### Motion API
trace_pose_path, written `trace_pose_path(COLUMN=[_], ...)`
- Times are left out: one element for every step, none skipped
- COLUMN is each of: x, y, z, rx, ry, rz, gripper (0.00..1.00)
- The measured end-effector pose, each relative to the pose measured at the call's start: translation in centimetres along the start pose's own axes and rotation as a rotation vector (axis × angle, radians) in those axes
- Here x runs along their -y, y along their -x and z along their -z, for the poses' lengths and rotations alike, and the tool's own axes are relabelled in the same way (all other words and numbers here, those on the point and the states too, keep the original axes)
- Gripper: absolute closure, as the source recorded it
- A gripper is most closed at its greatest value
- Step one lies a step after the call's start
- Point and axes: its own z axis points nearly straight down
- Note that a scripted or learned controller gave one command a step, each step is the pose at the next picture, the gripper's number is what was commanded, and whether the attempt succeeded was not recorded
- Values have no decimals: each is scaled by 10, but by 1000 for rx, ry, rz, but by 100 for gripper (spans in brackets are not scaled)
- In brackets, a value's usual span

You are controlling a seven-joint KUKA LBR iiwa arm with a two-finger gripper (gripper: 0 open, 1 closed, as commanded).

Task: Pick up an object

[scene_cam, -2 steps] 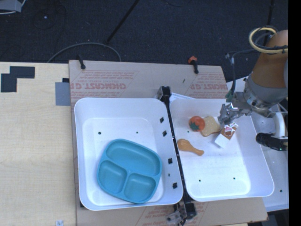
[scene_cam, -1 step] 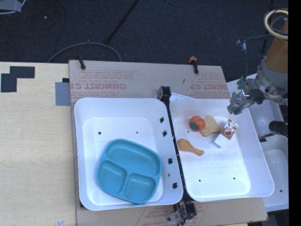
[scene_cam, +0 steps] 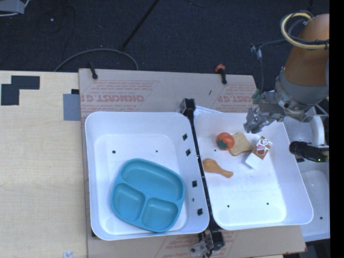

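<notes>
My pincer (scene_cam: 253, 123) hangs over the right bin's (scene_cam: 290, 208) far edge; whether it's released, I cannot tell. I'd drop squarely over the toy tomato (scene_cam: 224, 140) beside the bread slice (scene_cam: 241, 144).

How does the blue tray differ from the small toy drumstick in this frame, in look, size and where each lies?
The blue tray lies in the left bin; the drumstick lies in the right bin.
The tray is far larger, taking up much of its bin's floor, while the drumstick is a small piece.
The tray is blue with three compartments; the drumstick is tan and club-shaped.
Both lie flat, apart from the gripper.
</notes>
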Motion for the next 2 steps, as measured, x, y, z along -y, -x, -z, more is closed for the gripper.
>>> trace_pose_path(x=[0, 16], y=[-49, -106], z=[-6, -16], rx=[0, 1], ry=[-1, -2], rz=[0, 0], gripper=[100, 100])
